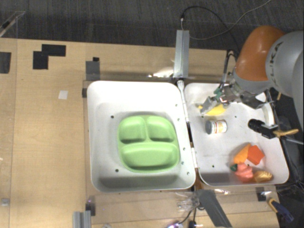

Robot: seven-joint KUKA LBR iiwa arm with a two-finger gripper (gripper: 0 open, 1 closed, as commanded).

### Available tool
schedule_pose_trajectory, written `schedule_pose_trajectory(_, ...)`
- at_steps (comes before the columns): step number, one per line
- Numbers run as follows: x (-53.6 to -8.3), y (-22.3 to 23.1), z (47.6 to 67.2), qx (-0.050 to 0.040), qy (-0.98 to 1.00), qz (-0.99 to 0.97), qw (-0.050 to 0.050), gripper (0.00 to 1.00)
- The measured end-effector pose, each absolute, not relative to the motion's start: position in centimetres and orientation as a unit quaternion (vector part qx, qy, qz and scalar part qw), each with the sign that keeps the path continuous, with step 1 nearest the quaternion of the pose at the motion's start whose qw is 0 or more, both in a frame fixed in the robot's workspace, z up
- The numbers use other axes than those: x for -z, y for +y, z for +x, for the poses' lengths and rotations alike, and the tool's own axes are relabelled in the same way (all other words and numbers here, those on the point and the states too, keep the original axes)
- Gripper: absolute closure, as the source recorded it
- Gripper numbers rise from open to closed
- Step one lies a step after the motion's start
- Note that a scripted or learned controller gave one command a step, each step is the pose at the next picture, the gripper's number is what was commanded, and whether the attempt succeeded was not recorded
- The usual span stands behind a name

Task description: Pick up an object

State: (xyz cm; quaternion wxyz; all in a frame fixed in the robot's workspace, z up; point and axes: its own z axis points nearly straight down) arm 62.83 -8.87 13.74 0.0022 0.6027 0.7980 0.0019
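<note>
In the right bin (pixel 204 165), my gripper (pixel 214 100) is low over the back part, right above a yellow banana-shaped toy (pixel 214 110). The toy lies at the gripper's tip, and I cannot tell whether it is between the fingers. Just in front of it, a small white jar (pixel 216 127) with a dark lid lies on its side. An orange and red block (pixel 251 154), a pink toy (pixel 243 172) and a golden-brown piece (pixel 262 176) are bunched in the front right corner.
The left bin (pixel 102 127) holds a green divided tray (pixel 148 142) in its middle. A metal post (pixel 182 53) stands behind the wall between the two bins. The grey and orange arm (pixel 266 56) comes in over the right bin's back right corner.
</note>
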Motion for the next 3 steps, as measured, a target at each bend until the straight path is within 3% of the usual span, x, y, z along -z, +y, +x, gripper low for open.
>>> schedule_pose_trajectory(1,-9.0,-10.7,58.6,-0.0040,0.833,0.553,0.007,0.00)
schedule_pose_trajectory(2,-10.3,-10.6,58.9,-0.0063,0.833,0.553,0.010,1.00)
schedule_pose_trajectory(3,-18.7,-3.6,60.7,-0.0023,0.813,0.582,0.003,1.00)
